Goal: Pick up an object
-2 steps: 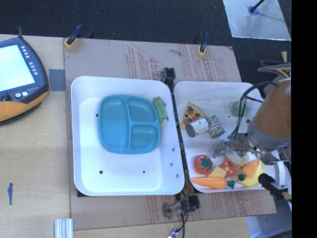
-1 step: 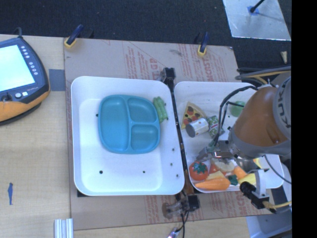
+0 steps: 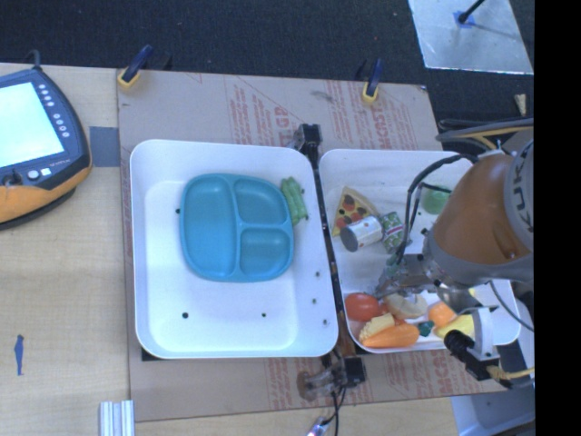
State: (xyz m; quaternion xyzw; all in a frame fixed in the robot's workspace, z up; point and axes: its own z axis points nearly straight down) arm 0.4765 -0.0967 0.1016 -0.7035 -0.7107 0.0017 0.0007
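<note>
My gripper (image 3: 406, 291) hangs low over the front of the right bin (image 3: 381, 166), right above a heap of toy food. In that heap lie a red tomato (image 3: 361, 306), an orange carrot (image 3: 390, 336), a small orange piece (image 3: 441, 314) and a yellow piece (image 3: 459, 323). Farther back in the same bin sit a pizza slice (image 3: 353, 208), a silver can (image 3: 360, 233) and a green-labelled can (image 3: 391, 230). A pale green item (image 3: 436, 200) peeks out behind the arm. The orange wrist band covers the bin's right part.
The left bin (image 3: 154, 243) holds a blue divided plate (image 3: 240, 227) with a green pea pod (image 3: 294, 200) at its right rim. A tablet controller (image 3: 36, 143) rests on the bench at far left. Clamps (image 3: 133, 67) hold the cardboard sheet at the back.
</note>
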